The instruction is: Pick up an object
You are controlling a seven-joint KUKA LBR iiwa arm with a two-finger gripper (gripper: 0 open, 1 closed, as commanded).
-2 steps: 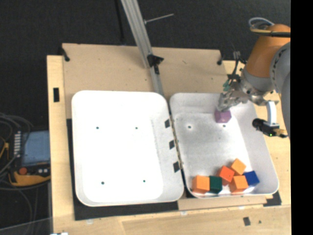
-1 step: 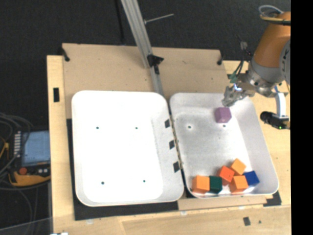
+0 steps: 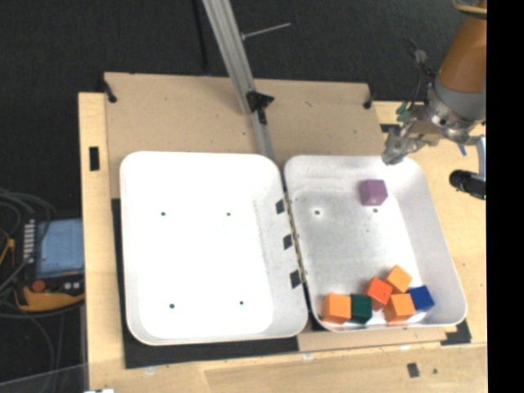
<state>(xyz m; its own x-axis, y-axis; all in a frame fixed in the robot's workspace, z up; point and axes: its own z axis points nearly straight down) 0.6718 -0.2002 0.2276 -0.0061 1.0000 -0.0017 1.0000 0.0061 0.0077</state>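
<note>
A purple cube (image 3: 373, 191) lies alone in the upper part of the right bin (image 3: 434, 219). At that bin's near edge several blocks are bunched together: orange ones (image 3: 336, 306), (image 3: 380, 289), (image 3: 399, 277), (image 3: 400, 305), a dark green one (image 3: 361, 307) and a blue one (image 3: 421, 297). My gripper (image 3: 395, 151) hangs over the bin's far right corner, up and to the right of the purple cube, with nothing seen in it. The fingers are too small and dark to read.
The left bin (image 3: 205, 244) lies beside the right one, joined by dark clips (image 3: 288, 240). A slanted metal rail (image 3: 237, 56) rises behind the bins. A blue device and cables (image 3: 49, 256) sit off the bench at left.
</note>
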